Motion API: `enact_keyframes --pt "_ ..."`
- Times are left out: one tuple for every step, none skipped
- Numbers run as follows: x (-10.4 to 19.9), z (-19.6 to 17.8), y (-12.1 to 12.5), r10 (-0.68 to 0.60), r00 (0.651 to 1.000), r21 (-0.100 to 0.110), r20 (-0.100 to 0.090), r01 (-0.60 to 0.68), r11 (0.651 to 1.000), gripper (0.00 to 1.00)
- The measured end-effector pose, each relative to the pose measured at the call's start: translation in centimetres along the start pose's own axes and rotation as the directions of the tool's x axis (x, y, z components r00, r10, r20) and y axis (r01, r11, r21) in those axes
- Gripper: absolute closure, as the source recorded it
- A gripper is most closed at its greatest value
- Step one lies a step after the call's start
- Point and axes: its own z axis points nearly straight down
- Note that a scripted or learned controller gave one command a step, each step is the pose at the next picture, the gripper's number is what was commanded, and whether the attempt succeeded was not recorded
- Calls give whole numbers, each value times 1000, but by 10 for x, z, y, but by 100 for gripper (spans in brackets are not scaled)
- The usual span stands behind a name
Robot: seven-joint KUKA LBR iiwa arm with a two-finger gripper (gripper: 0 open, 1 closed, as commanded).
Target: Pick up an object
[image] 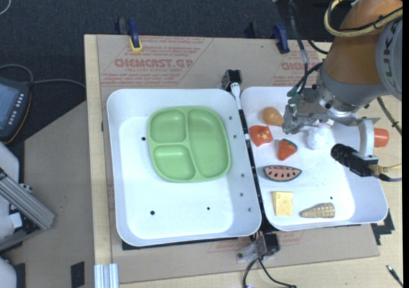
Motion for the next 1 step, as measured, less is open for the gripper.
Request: enact_keyframes --pt "42 -2 16 1 1000 1 0 -1 1000 100"
